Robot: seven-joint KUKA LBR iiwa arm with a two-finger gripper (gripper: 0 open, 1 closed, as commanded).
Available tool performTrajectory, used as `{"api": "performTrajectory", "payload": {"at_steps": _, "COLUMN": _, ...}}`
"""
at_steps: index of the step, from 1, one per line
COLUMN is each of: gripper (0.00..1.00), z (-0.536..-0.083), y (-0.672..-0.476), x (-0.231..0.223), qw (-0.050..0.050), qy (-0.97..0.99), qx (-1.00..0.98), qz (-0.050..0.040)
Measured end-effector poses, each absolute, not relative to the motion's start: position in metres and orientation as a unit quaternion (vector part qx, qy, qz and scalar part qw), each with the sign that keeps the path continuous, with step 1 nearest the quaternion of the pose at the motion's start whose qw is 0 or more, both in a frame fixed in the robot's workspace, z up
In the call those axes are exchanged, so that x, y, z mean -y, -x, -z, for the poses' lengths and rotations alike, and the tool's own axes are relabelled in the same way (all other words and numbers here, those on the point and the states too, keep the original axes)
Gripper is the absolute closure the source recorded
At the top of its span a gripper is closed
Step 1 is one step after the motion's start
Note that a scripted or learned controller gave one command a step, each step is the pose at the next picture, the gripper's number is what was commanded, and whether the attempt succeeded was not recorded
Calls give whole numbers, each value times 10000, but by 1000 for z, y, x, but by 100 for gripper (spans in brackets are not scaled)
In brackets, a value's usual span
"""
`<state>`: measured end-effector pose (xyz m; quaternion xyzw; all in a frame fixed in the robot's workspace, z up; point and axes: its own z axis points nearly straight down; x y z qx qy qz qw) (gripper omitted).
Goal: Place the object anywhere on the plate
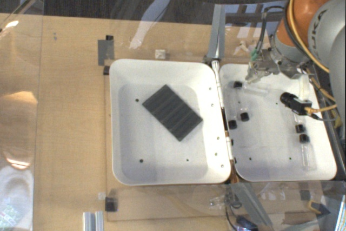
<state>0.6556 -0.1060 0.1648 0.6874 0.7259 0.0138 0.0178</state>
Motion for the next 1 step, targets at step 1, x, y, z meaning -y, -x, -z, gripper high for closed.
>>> {"api": "performTrajectory", "payload": {"at_steps": 1, "gripper": 0, "z": -165, "y": -656, "x": 106, "qw": 177, "qy": -6873, "qx": -7260, "qz": -137}}
